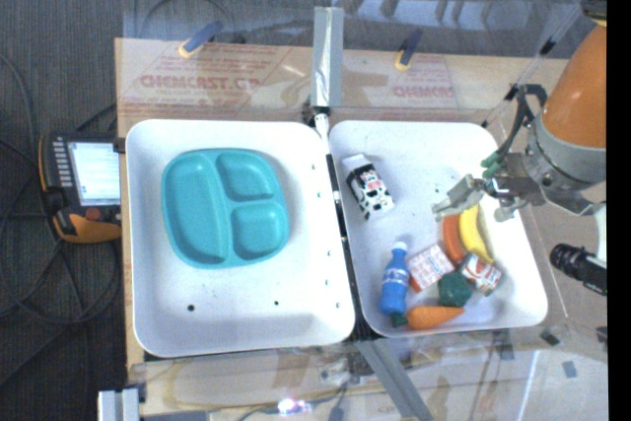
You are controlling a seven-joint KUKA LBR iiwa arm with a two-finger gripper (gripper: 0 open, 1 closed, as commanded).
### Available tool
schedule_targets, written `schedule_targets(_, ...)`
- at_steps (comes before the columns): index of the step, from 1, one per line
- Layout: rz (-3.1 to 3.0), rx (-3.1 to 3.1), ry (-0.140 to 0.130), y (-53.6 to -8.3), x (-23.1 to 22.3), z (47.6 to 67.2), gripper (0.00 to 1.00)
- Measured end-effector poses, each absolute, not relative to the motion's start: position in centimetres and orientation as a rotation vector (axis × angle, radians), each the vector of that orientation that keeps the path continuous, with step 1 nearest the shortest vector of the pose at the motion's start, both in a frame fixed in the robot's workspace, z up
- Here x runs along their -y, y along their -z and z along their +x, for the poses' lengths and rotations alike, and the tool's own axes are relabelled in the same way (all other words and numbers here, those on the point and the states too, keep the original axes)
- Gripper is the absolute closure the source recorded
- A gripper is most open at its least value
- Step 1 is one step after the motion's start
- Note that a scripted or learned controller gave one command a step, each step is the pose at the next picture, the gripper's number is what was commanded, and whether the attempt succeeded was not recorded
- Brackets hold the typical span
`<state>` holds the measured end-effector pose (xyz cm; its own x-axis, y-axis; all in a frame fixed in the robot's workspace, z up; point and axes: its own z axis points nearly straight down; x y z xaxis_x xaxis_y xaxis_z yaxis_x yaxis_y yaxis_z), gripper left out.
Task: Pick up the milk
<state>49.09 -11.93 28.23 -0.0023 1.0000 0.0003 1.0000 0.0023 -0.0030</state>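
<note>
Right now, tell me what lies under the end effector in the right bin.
Below the end effector lie a yellow banana and an orange carrot-like piece on the right white bin. Their upper ends are partly covered. The cow-patterned milk bottle lies apart, to the view's left.

We see two white bins [148, 311], the left one holding a turquoise tray [225, 207]. In the right bin, the milk [368, 188] is white with black cow patches. Near its front edge we see a blue bottle [394, 279], a yellow banana [474, 232], an orange carrot [434, 316] and a dark green piece [455, 290].
</note>
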Motion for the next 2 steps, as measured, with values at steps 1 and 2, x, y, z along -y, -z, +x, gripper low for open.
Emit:
schedule_targets(1, -2.325, 2.109, -0.004, -23.2, 9.6, 48.4, 0.00)
schedule_targets(2, -2.465, 1.946, -0.006, -29.5, 12.8, 48.4, 0.00)
